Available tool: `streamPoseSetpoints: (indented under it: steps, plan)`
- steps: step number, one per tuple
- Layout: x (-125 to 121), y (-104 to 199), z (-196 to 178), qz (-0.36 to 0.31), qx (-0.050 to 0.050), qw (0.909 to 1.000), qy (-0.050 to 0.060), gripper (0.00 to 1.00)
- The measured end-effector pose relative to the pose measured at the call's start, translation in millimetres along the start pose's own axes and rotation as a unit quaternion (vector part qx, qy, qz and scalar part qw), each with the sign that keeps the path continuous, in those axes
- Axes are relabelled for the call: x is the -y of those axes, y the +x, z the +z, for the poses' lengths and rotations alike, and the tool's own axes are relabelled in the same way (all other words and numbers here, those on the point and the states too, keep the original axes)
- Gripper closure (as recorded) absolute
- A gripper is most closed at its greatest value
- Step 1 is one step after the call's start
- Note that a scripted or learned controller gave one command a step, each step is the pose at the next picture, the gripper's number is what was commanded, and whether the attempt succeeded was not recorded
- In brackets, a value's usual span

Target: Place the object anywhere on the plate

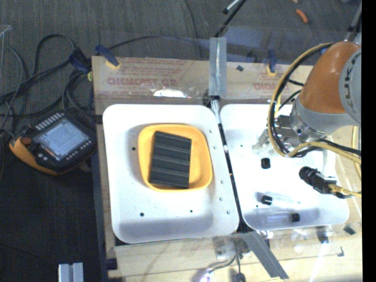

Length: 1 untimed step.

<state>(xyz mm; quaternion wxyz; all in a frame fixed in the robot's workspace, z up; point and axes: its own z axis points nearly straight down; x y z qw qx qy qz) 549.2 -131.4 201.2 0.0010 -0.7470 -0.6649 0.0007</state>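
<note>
A dark grey ribbed rectangular block (171, 158) lies flat on the yellow plate (201, 157), which sits in the left white bin (117, 175). The block covers most of the plate's middle. The arm, with its orange band (332, 75), hangs over the upper part of the right bin (247, 134). My gripper (282, 138) points down there among yellow and black cables, far from the block, with nothing visibly in it.
In the right bin lie a small black cap (265, 163), a clear pen with a black tip (273, 200) and a clear tube (281, 218) near the front wall. A black cable plug (314, 179) hangs beside the arm. A teach pendant (56, 141) rests on the floor at left.
</note>
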Motion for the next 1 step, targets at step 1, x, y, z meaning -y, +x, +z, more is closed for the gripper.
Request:
streamPoseSetpoints:
  steps: [1]
  plan:
    - [0.0, 0.0, -0.1, 0.000, 0.000, 1.0000, 0.000, 0.00]
